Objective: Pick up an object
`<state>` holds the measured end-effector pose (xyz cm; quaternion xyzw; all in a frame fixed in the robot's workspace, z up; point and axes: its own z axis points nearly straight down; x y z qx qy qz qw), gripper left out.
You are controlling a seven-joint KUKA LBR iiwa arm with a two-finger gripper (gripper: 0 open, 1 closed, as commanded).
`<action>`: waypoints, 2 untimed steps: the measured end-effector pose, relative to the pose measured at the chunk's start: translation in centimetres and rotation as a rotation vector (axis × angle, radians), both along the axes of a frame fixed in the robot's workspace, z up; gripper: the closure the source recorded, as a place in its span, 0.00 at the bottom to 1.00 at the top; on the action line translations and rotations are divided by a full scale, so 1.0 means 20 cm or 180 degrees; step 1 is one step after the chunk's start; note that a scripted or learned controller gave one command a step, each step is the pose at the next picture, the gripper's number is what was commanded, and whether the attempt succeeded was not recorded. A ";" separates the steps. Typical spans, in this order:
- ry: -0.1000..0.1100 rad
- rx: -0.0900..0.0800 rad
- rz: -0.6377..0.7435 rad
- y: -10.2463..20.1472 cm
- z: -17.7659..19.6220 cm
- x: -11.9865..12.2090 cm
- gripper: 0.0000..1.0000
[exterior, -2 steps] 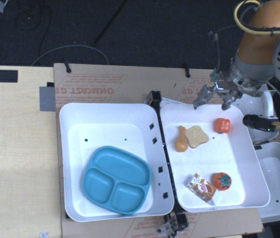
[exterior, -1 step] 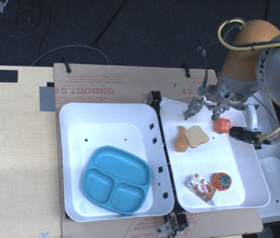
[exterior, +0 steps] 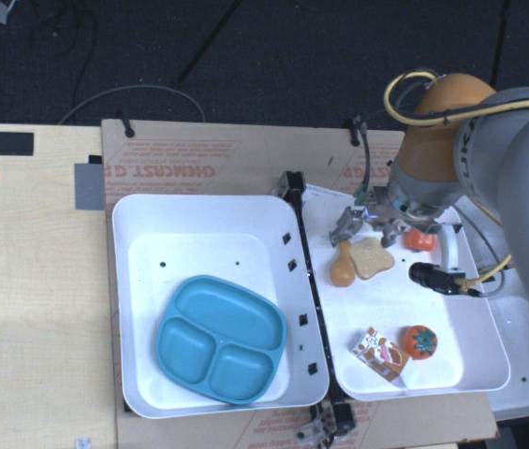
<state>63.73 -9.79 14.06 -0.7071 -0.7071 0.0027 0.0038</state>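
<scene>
Nearest, a packet (exterior: 379,353) and tomato (exterior: 419,341) lie untouched. Tool (exterior: 365,223) hovers over the bread (exterior: 371,259) in the right bin (exterior: 489,368) — jaws spread, holding nothing. Approach step — next, descend and close.

A blue divided plate (exterior: 220,339) lies in the left white bin (exterior: 142,227). Both bins sit on a cardboard sheet (exterior: 208,157) spread over the pale wooden tabletop (exterior: 30,297). Dark cables (exterior: 133,92) trail across the black floor (exterior: 264,45) behind.
</scene>
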 end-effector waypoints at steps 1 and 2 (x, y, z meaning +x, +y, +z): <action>-0.0024 -0.0011 0.0003 0.00 -0.26 0.00 0.00; -0.0044 -0.0012 -0.0007 0.00 -0.18 0.01 1.00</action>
